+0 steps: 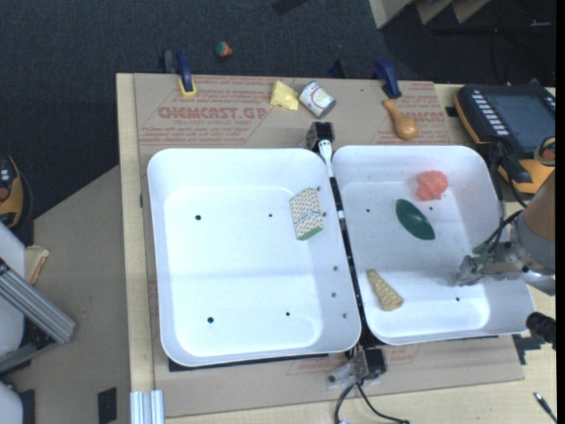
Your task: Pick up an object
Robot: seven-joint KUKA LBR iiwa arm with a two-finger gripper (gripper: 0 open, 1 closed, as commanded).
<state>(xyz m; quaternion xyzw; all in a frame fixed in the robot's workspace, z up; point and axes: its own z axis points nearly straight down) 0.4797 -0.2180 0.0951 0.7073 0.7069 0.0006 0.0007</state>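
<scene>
End effector (pixel 466 272), low over the right-hand shallow white plastic bin (pixel 459 325), grip state not discernible, nothing seen held: nearest item, tan ridged cone (pixel 385 290), lies to its left, long axis slanting up-left; dark green oval (pixel 414 219) up-left.

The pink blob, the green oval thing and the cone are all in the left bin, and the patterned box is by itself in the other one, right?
Not quite. The camera view shows the pink blob, the green oval thing and the cone all in the right bin, not the left. The patterned box sits by itself in the left bin.
</scene>
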